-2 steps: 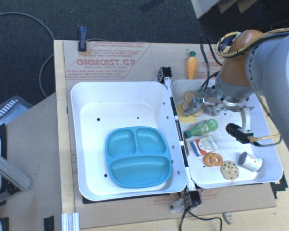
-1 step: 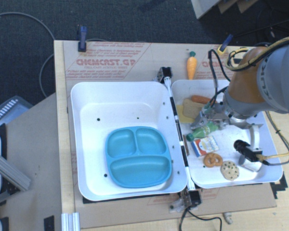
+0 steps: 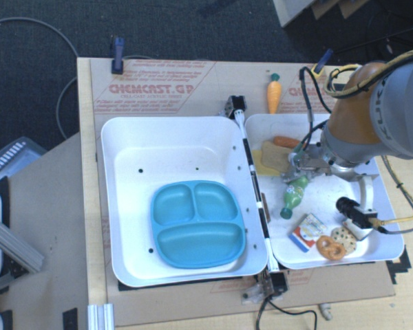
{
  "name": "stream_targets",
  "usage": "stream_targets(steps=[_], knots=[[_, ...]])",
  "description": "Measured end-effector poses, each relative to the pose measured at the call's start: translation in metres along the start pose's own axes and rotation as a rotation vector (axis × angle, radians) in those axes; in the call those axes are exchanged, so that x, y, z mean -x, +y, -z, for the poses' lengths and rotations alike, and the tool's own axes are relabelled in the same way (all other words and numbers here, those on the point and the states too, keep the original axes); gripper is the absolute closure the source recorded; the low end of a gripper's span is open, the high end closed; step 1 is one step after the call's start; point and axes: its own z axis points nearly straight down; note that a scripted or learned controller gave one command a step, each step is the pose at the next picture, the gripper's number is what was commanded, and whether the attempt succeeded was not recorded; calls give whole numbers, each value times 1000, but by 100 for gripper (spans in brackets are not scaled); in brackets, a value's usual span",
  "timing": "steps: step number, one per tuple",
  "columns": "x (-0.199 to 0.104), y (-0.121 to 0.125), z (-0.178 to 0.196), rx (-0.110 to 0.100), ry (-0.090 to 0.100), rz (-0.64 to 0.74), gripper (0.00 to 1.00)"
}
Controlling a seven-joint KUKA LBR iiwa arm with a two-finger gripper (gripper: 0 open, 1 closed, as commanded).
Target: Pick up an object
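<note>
Currently the gripper [image 3: 301, 172] is down in the right bin [image 3: 392, 249], right over the top of the green bottle [image 3: 292, 196]. Can't tell whether it's closed on anything, wrist blocks the view. Bottle lies tilted on the bin floor, not lifted. Nearby: yellow sponge [image 3: 270, 159], orange sausage [image 3: 286, 141], pretzel [image 3: 330, 247], cracker [image 3: 345, 237], small packet [image 3: 306, 232]. Blue divided tray [image 3: 196, 223] sits in the left bin [image 3: 124, 143]. My read: approach done; grasp unconfirmed, lift remains.

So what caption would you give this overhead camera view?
Robot arm's gripper poised over a green bottle in the right bin; a blue divided plate lies in the left bin.
</note>
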Motion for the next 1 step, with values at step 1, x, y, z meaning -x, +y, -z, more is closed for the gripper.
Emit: stream_targets(steps=[1], knots=[[-55, -29, 134, 1, 0, 2, 100]])
